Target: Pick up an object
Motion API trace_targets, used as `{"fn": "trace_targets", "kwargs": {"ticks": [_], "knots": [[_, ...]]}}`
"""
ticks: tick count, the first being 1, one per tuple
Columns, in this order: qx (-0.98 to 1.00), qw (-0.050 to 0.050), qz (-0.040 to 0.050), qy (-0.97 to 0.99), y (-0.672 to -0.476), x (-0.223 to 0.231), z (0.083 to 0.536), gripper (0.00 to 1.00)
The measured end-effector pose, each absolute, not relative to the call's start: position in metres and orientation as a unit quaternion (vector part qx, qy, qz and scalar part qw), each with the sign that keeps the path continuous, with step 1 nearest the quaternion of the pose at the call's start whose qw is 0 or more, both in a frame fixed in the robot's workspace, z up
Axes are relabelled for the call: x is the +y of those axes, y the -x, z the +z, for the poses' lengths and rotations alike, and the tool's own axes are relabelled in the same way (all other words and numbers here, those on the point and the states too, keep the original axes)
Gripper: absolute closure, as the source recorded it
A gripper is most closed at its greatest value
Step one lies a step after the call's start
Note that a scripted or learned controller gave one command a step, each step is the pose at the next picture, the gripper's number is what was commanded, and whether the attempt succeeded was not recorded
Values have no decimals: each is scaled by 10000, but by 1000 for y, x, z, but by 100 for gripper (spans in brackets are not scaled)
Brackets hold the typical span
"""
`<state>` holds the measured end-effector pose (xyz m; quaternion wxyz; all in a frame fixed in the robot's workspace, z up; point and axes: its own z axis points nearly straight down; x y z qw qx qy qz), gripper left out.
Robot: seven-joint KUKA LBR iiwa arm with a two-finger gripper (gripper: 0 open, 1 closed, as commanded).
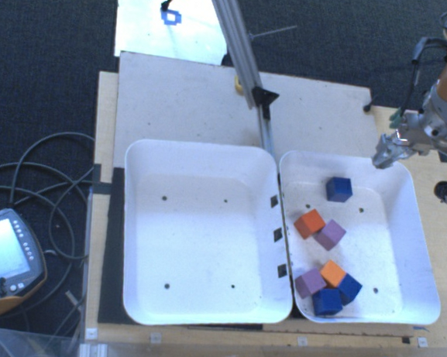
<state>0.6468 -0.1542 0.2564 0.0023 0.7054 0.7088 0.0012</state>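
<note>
While fingers (pixel 386 158) seemingly hover apart, blue cube (pixel 338 189) lies lower-left.

One fixed camera looks down at a slant on both bins (pixel 203 234), bench (pixel 238 97) beyond.

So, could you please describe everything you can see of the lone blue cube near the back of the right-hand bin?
The blue cube is a small, matte, solid-looking block, dark blue, with its top face and two sides showing. It rests flat on the floor of the right bin, towards the far wall, touching nothing else. The orange cube lies nearest, apart from it.
</note>
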Motion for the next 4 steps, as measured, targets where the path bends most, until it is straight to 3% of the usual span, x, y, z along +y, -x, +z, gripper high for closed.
{"fn": "trace_targets", "kwargs": {"ticks": [4], "knots": [[7112,-13,9,-7030,-578,73,264,100]]}}
